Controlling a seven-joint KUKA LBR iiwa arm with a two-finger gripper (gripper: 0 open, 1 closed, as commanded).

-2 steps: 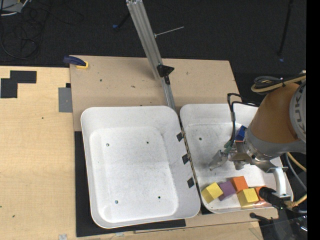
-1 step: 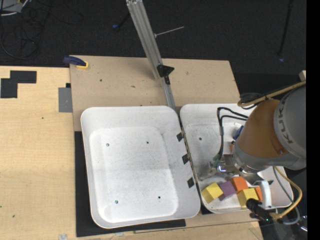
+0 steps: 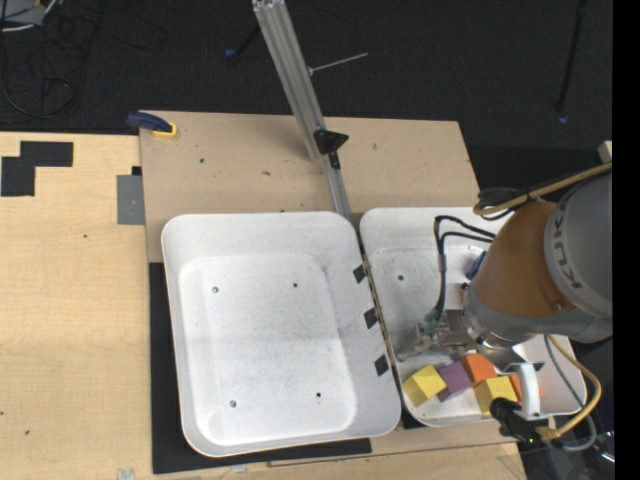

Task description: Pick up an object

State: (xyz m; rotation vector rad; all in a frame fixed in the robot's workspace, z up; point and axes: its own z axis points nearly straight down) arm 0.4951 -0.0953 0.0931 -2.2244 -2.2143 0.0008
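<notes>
Reaching in from the right, the arm [image 3: 545, 268] hangs over the right bin [image 3: 400, 243], its gripper [image 3: 437, 336] low near that bin's front half, close to the divider between the bins. Whether the gripper is open or closed cannot be told. Blocks cluster at the right bin's front edge: a yellow block [image 3: 424, 385], a purple block [image 3: 456, 378], an orange block [image 3: 479, 366] and a second yellow block [image 3: 497, 392]. The left bin [image 3: 185, 233] sits beside it.
</notes>
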